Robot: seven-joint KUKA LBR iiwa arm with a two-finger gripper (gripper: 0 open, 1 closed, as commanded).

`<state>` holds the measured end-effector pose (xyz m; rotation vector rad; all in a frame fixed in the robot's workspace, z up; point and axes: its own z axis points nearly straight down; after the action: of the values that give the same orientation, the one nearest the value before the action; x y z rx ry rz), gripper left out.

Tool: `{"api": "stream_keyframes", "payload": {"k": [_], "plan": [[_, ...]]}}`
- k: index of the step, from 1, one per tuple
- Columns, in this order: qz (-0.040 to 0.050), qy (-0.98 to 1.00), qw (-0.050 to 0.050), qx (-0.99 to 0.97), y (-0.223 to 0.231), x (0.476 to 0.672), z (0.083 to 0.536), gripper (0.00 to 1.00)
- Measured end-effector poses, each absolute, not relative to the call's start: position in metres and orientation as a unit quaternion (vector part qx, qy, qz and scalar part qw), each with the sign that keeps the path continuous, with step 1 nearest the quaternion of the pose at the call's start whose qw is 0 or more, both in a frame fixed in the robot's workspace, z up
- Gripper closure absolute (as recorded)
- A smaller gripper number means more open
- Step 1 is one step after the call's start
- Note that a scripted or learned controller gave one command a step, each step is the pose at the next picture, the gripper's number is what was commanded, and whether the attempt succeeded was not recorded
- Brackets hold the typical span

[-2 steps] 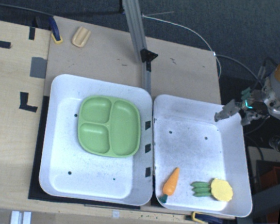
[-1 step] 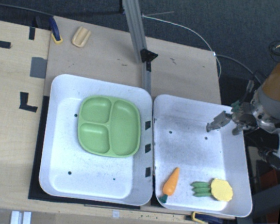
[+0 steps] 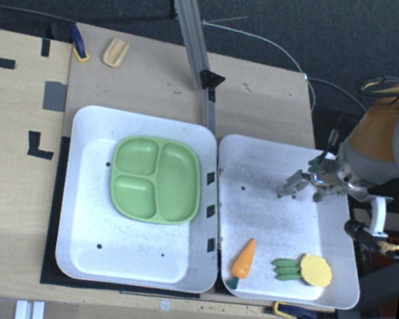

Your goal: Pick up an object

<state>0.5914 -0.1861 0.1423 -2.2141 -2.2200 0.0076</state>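
**Gripper open over the right bin, toys lying near the front edge**

Over the far right part of the right shallow white bin [image 3: 264,224]: the two-finger gripper [image 3: 305,190], fingers spread apart, nothing between them. One finger [image 3: 290,186] angled out to the left, the other [image 3: 320,193] pointing down beside it. Behind them, to the right, the grey arm with its orange band [image 3: 380,134], reaching in from the right edge of the bench.

Well apart from the gripper, along the near side of the same bin: a small orange toy carrot with a green tip [image 3: 243,257], lying lengthwise, tip toward the near wall. To its right, a green toy pea pod [image 3: 286,268], touching or just beside a yellow ruffled round toy [image 3: 315,270] near the bin's right corner.

Left of this, in the left shallow white bin [image 3: 77,233]: a light green plastic plate with three compartments [image 3: 156,179], sitting in the far half, flat, nothing on it.

Beyond the bins, on the tan wooden bench top [image 3: 6,163]: a grey metal pole [image 3: 195,32] slanting up from between the bins' far corners, a small tan block [image 3: 115,52] far left, and beside that a blue and yellow clip-like item [image 3: 79,43]. Black tape marks [image 3: 37,144] scattered on the bench to the left.
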Motion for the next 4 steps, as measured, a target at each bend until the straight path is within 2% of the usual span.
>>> {"api": "stream_keyframes", "payload": {"k": [1,2,3,4], "plan": [[0.0020,-0.708,0.002,-0.706,-0.185,0.590,0.088,0.00],[0.0008,-0.708,0.001,-0.706,-0.185,0.591,0.101,1.00],[-0.0011,-0.708,-0.003,-0.707,-0.189,0.595,0.163,1.00],[-0.0010,-0.708,-0.002,-0.707,-0.189,0.596,0.215,1.00]]}}
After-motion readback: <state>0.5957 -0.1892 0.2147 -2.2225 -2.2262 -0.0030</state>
